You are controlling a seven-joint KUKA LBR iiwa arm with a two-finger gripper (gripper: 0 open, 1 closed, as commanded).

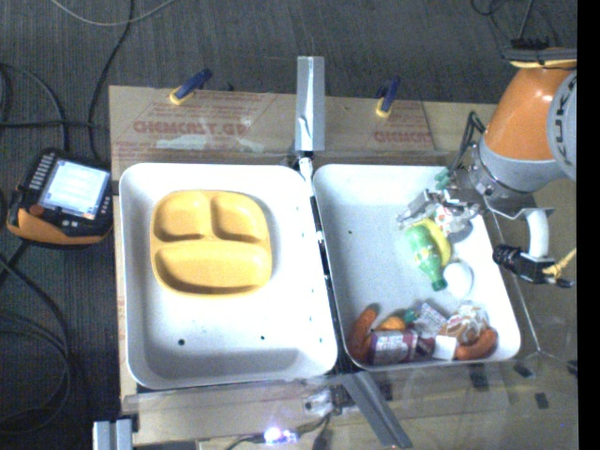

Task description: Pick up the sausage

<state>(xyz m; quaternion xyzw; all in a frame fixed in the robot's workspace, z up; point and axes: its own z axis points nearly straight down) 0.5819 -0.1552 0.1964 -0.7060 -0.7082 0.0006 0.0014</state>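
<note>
On the counter sit two white bins; the left bin holds a yellow divided tray. Over the right bin's far right side hangs the pincer, above a green bottle; whether it is apart or together, I cannot tell. Well apart from it, the sausage lies at the near left corner, amid clutter.

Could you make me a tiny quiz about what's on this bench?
1. True or false: the yellow tray lies in the left bin.
2. The gripper hovers nearest to: A the sausage, B the green bottle, C the yellow tray.
3. In which part of the right bin does the sausage lie?
Key: 1 true. 2 B. 3 its near left corner, beside the food pile.
</note>
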